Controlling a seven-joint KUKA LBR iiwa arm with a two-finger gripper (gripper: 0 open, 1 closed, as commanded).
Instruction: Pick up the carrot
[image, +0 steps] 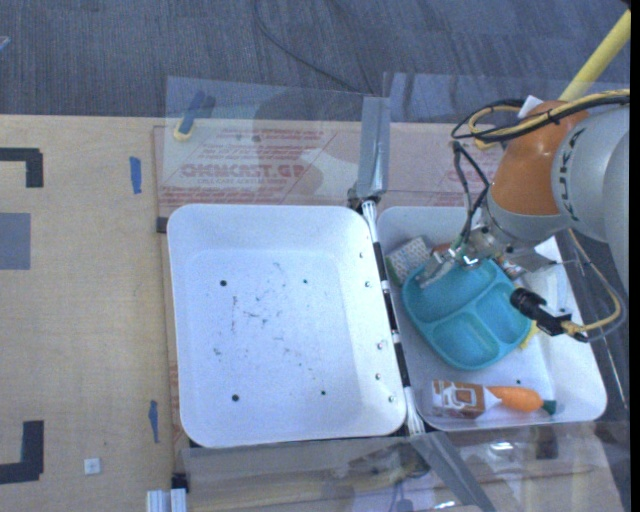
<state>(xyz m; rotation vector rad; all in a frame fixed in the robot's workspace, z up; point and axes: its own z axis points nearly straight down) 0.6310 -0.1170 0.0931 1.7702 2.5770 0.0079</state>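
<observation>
Left bin (200, 240), then right bin (590, 395) holding a blue divided tray (468, 318). The gripper (450, 262) sits at the tray's upper rim; finger state cannot be determined. The carrot (516, 399) lies near the front wall, beside a small carton (460, 398).

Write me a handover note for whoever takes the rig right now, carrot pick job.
Gripper: over the upper part of the right bin, at the top edge of the blue divided tray; nothing seen between its fingers, open or shut unclear.
Carrot: lying at the bottom of the right bin, beside a small carton, apart from the gripper.
Done: no pick yet.
Left: move down to the carrot, grasp, lift.
</observation>
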